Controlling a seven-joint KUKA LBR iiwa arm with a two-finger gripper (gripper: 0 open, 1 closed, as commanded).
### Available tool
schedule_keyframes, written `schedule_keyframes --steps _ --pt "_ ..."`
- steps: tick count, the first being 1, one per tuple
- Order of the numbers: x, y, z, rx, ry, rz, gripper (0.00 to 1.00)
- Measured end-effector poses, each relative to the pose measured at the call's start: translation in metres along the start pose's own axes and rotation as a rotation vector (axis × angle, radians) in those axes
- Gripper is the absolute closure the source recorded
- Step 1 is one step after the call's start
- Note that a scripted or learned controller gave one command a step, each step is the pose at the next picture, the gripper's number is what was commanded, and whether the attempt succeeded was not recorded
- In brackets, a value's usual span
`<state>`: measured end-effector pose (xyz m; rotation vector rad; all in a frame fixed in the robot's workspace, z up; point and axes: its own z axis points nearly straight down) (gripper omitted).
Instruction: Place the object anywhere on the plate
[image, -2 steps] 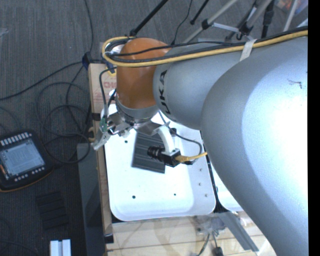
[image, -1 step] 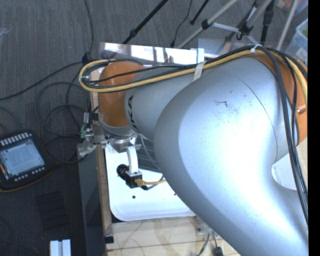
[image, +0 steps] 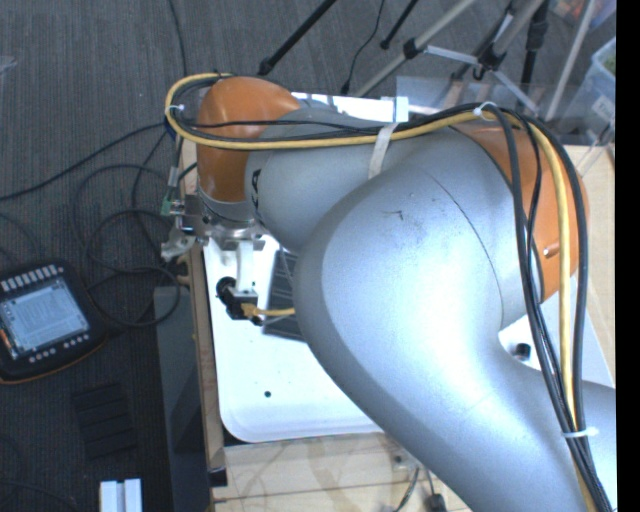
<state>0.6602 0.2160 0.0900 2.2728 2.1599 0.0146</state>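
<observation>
My grey arm (image: 430, 300) with its orange band (image: 235, 130) reaches in from the right and covers most of both bins. The wrist hangs over the left white bin (image: 260, 390), close to its left wall, and the gripper (image: 238, 250) sits below the orange band, seen from above. Just right of the gripper, a dark ribbed thing (image: 285, 285) lies in the bin, mostly hidden beneath the arm. I cannot make out what it is. Whatever else lies in the bins is hidden by the arm.
A small dark speck (image: 267, 393) marks the left bin's bare white floor near the front. The bench's wooden edge (image: 205, 380) runs along the bin's left side. On the carpet to the left lie a control pendant (image: 40, 320) and loose cables (image: 120, 200).
</observation>
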Motion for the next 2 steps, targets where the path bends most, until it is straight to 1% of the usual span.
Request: schedule_keyframes --steps 1,2 --pt "0.0161 0.0111 0.001 0.0 -0.005 0.352 0.0" --pt "0.0162 0.011 0.001 0.0 -0.005 0.352 0.0"
